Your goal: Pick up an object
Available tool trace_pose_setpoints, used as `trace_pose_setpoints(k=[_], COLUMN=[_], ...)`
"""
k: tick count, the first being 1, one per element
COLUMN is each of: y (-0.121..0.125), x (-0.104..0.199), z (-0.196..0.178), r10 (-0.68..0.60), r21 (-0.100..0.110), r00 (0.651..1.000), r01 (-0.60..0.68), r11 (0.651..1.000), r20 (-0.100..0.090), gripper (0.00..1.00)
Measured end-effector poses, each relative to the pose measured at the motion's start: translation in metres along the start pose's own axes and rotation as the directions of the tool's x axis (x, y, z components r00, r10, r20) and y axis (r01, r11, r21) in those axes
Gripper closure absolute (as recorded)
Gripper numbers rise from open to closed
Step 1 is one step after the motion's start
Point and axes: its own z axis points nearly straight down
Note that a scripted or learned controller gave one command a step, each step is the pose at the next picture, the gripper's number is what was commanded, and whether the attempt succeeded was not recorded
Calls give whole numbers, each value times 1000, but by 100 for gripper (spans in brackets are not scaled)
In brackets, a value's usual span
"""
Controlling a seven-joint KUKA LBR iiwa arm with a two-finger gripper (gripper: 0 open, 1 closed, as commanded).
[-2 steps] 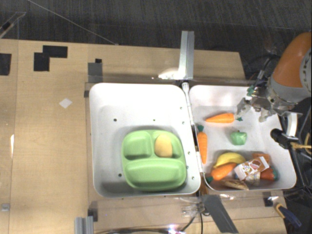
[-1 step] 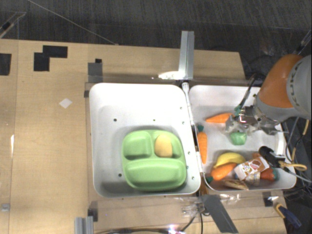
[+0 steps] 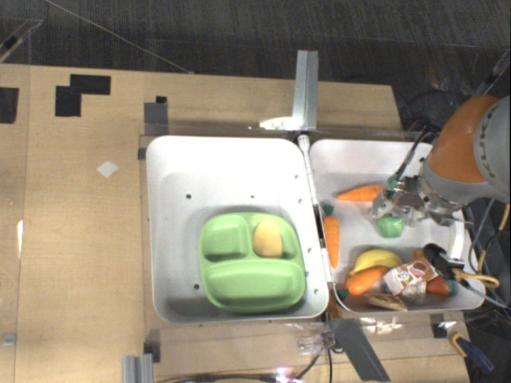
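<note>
My gripper (image 3: 393, 211) hangs low in the right bin (image 3: 351, 163), near its middle, with the arm coming in from the right. A small green object (image 3: 390, 227) lies right under it, partly covered by the gripper. An orange carrot (image 3: 359, 193) lies just to the gripper's left. A second carrot (image 3: 331, 241) rests along the bin's left wall. Nearer the front edge sit a yellow banana (image 3: 376, 258), an orange piece (image 3: 365, 280), a white and red packet (image 3: 408, 278) and a small red item (image 3: 437, 287).
The left bin (image 3: 172, 214) holds a green divided plate (image 3: 239, 282) with a yellow fruit (image 3: 268, 238) in its upper right compartment. A metal post (image 3: 306, 86) stands behind the wall between the two bins.
</note>
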Motion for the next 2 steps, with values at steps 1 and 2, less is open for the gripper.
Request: trace_pose_setpoints(k=[1, 2], y=[3, 36], x=[2, -6], z=[-10, -10], r10=[-3, 210], r21=[-4, 14], r00=[1000, 978], r01=[3, -210], r11=[1000, 978], r20=[-2, 8], gripper=[100, 100])
